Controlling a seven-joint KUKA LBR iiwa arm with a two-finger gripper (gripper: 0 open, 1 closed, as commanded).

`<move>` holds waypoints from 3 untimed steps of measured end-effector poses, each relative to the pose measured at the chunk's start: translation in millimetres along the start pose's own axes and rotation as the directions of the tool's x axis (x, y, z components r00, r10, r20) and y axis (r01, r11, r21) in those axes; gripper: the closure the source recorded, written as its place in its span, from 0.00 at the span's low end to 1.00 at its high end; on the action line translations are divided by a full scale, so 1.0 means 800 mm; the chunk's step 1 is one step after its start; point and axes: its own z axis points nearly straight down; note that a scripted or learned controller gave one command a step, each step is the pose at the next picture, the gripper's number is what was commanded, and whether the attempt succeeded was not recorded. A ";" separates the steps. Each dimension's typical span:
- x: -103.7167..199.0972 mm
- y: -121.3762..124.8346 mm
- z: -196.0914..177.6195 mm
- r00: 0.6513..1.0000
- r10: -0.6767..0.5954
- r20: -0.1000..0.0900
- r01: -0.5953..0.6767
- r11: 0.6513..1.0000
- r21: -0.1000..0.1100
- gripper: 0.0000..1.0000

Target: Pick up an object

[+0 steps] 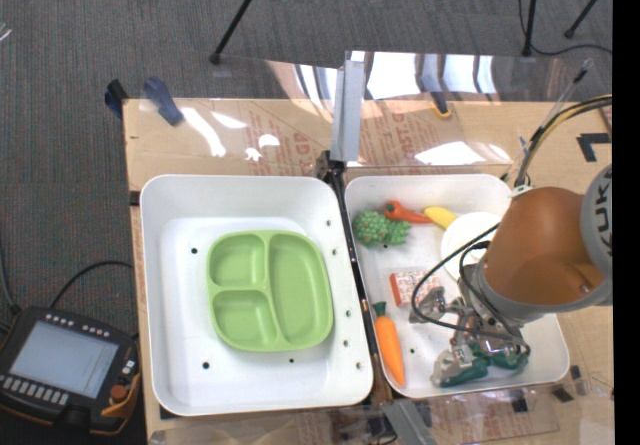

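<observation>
— What sits closest to you on the feed?

— The teach pendant [62,365] on the floor at the lower left, screen up, cable trailing off; just past it I see the near rim of the left bin [160,233], which holds a green divided plate [269,290] with three compartments, lying flat near the middle.

— And the right bin [545,373]?

— An orange toy carrot [388,345] lies along its left wall near the front; a small red-and-white packet [404,286] sits just beyond it; farther back I have a green bunch of toy grapes [378,227], a small red-orange piece [410,213] and a yellow banana-like piece [440,216], close together beside a white round thing [468,233] partly hidden by the arm.

— Where's the gripper [470,353]?

— Low over the front right of that bin, under the orange band [540,248]; a dark green object [495,363] lies right at its tip; whether the fingers are parted or closed on it, I can't tell; the wrist and cabling mask them.
</observation>
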 end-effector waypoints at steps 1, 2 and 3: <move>-0.112 0.032 -0.001 0.998 0.059 0.002 -0.059 0.998 0.000 0.00; -0.166 0.020 -0.001 0.999 0.037 -0.001 -0.037 0.999 0.003 0.00; -0.048 0.019 0.001 0.977 0.214 -0.004 -0.214 0.977 0.001 0.00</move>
